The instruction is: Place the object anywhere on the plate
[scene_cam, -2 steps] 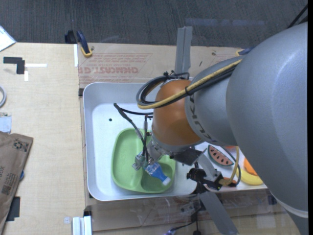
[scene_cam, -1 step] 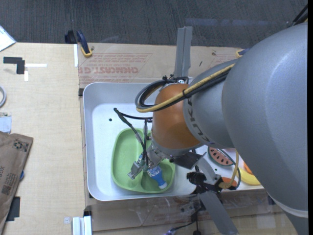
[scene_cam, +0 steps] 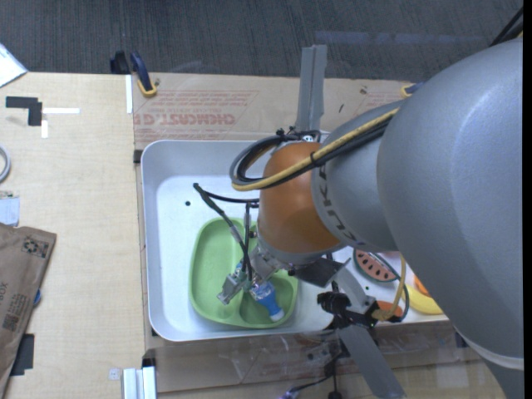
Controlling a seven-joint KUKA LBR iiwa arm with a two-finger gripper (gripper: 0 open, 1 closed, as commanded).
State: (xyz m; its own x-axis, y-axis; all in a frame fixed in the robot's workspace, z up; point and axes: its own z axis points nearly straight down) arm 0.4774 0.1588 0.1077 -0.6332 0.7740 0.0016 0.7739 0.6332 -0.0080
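Observation:
A light green plate [scene_cam: 208,260] lies in the left white bin [scene_cam: 166,223], toward its front. My gripper [scene_cam: 248,290] hangs low over the right half of the plate, below the orange wrist band. A small blue object with a pale end [scene_cam: 269,301] sits at the gripper's right side, over the plate's front right rim. The wrist hides much of the gripper, so I cannot make out whether the blue object is held or resting on the plate.
The grey arm covers most of the right bin. A watermelon-slice toy [scene_cam: 376,266] and a yellow piece [scene_cam: 426,302] show there. Black cables [scene_cam: 218,199] loop over the left bin's back half. Cardboard [scene_cam: 208,110] lies behind the bins.

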